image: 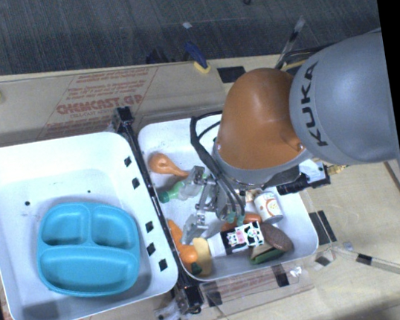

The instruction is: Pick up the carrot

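Cardboard (pixel 92 97) reads CHEMCAST GP; arm (pixel 341 103) reads KUKA; jaws (pixel 204 211) unclear near carrot (pixel 174 232).

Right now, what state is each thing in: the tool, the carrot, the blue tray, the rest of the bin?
Tool: down inside the right bin, among the items.
Carrot: lying against the bin's left wall, beside the tool, not lifted.
Blue tray: flat in the left bin, apart from the arm.
Small can: lying under the arm.
Black-and-white carton: lying on its side.
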`<state>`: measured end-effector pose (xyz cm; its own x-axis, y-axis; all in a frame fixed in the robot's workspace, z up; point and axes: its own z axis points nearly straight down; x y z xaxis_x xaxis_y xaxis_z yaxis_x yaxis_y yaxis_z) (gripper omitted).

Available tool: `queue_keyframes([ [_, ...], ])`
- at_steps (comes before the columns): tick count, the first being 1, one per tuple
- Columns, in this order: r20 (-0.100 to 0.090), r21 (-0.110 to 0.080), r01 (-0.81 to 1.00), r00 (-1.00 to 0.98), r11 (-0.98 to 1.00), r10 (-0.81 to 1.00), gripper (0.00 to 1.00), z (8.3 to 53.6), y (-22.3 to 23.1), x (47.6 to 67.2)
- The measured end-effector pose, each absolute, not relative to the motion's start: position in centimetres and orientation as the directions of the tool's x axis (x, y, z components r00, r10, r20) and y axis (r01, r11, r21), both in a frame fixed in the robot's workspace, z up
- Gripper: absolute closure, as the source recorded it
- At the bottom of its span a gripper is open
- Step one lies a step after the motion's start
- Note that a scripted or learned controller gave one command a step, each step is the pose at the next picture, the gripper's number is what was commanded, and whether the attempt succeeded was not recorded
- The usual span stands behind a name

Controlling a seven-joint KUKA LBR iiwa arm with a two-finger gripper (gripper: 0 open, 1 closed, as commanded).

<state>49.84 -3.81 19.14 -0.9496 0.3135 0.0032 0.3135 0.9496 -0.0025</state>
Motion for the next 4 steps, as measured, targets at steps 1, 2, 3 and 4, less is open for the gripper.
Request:
queue_keyframes([
  [1,-0.005,-0.001,0.367,-0.93,0.93,0.367,0.0,10.3,-9.4,51.0],
  [2,0.001,-0.002,0.461,-0.887,0.887,0.461,0.0,9.3,-9.5,49.8],
  [3,0.002,-0.001,0.455,-0.891,0.891,0.455,1.0,10.3,-9.3,49.9],
  [4,0.002,-0.001,0.447,-0.894,0.894,0.447,1.0,11.3,-9.3,50.0],
])
